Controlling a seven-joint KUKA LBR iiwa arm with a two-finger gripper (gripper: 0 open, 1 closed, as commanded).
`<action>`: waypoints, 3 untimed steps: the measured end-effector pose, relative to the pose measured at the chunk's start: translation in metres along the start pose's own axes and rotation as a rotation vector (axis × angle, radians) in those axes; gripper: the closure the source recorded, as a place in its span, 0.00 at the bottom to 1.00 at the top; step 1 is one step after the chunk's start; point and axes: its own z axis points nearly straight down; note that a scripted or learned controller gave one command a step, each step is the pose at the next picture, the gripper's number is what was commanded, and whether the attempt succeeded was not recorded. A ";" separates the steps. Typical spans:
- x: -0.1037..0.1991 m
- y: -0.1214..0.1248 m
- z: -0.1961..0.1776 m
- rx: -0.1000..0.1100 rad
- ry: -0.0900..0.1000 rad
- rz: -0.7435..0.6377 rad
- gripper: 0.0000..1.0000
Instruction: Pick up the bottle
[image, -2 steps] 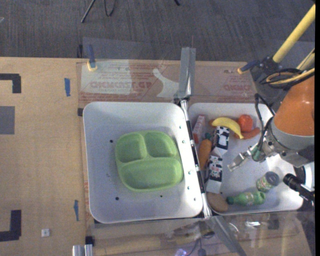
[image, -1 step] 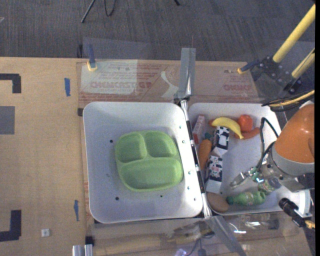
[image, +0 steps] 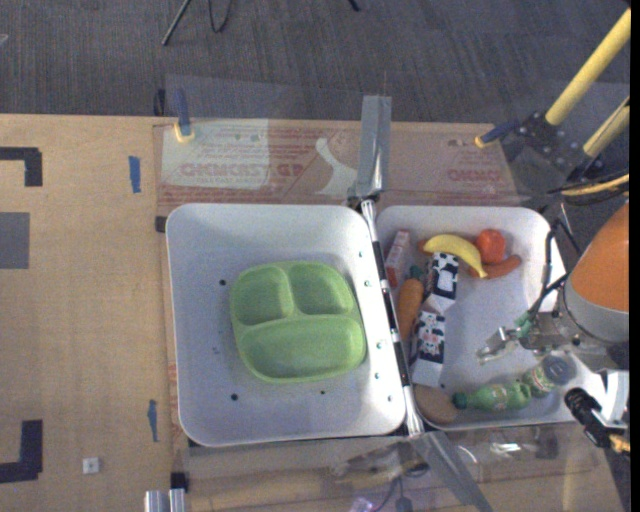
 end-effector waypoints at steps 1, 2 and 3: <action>-0.003 0.001 0.032 -0.001 0.002 -0.266 0.00; -0.004 0.003 0.021 -0.006 -0.002 -0.266 1.00; -0.004 0.002 0.021 -0.006 -0.002 -0.266 0.00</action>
